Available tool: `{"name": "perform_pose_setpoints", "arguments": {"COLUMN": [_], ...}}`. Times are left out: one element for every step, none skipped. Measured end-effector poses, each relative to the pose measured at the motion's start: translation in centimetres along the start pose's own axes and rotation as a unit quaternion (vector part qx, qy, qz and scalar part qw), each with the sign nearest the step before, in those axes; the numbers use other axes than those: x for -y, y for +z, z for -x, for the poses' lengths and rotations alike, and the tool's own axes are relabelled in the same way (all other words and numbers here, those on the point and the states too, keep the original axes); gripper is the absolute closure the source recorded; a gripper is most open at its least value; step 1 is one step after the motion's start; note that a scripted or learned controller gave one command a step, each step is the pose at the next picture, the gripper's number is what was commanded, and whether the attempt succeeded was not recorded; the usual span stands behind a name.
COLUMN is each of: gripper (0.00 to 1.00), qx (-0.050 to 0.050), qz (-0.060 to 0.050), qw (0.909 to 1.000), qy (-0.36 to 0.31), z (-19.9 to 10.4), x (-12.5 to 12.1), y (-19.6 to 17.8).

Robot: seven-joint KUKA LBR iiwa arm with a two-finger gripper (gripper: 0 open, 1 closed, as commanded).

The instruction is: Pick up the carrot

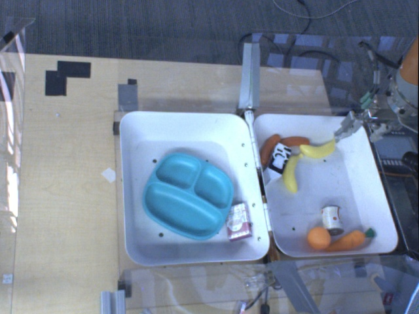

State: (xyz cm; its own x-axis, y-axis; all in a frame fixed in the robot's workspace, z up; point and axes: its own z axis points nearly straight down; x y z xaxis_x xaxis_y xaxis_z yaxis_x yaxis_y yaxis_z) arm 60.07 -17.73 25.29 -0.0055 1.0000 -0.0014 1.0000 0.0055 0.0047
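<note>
The carrot [349, 240], orange with a small green top, lies in the near right corner of the right bin [366, 182]. Its blunt end touches a round orange [319, 239]. My gripper [362, 129] hangs over the bin's far right corner, well away from the carrot. Its two grey fingers [346, 127] stand apart, open, with nothing between them. The left finger points toward the tip of a yellow banana [318, 150].
A small can [332, 219] stands just behind the carrot. A second banana [290, 176], a black-and-white pack [280, 157] and a brown sausage [268, 150] lie at the bin's far left. The left bin [131, 175] holds a blue divided plate [188, 195] and a small packet [239, 222].
</note>
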Motion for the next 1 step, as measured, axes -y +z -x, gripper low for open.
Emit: {"name": "perform_pose_setpoints", "arguments": {"gripper": [0.00], "qx": [0.000], "qz": [0.001], "qw": [0.9999], "qy": [0.013], "z": [0.70], "x": [-5.18], "y": [-1.44]}}
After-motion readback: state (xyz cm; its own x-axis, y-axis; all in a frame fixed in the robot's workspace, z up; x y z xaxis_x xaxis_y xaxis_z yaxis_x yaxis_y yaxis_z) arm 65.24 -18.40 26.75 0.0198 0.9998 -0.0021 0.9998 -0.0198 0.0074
